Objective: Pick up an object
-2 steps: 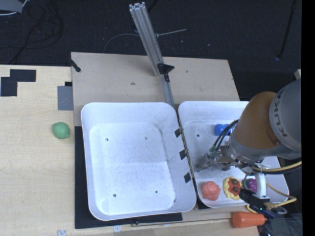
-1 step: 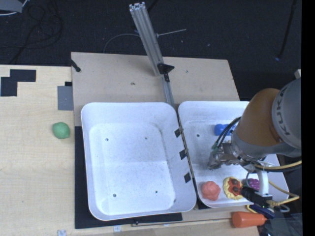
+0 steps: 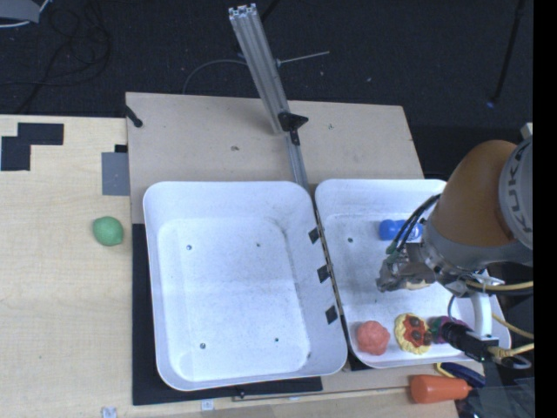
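I judge I am in the reach step: my gripper [image 3: 399, 275] hangs low over the middle of the right bin [image 3: 348, 200], with the blue object [image 3: 392, 229] just beyond it and the red ball [image 3: 372, 337] and the yellow-and-red toy [image 3: 412, 333] near the front wall. How wide the tool stands I cannot tell. Next I must settle on one target, centre over it and descend squarely.

Partial letters "KU" show on the arm [image 3: 520, 200], nothing else legible
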`<control>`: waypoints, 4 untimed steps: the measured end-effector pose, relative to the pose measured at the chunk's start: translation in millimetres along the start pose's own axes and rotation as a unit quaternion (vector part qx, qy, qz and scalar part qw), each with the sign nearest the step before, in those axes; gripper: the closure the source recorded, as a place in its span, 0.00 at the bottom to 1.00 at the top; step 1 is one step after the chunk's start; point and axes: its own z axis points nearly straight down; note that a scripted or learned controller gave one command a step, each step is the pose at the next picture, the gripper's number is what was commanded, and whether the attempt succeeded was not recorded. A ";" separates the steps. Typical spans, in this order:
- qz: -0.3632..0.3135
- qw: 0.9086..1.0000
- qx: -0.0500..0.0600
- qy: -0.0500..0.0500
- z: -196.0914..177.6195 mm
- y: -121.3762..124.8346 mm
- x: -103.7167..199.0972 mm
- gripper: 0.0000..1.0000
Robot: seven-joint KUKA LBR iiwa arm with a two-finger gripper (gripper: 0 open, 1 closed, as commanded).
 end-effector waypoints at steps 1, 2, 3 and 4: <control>0.000 1.000 0.000 0.000 -46.7 7.8 -5.8 1.00; 0.000 1.000 0.000 0.000 -90.6 14.7 -4.6 1.00; -0.002 1.000 0.002 0.001 -79.5 9.7 39.8 1.00; -0.003 1.000 0.002 0.001 -75.7 -1.5 100.5 1.00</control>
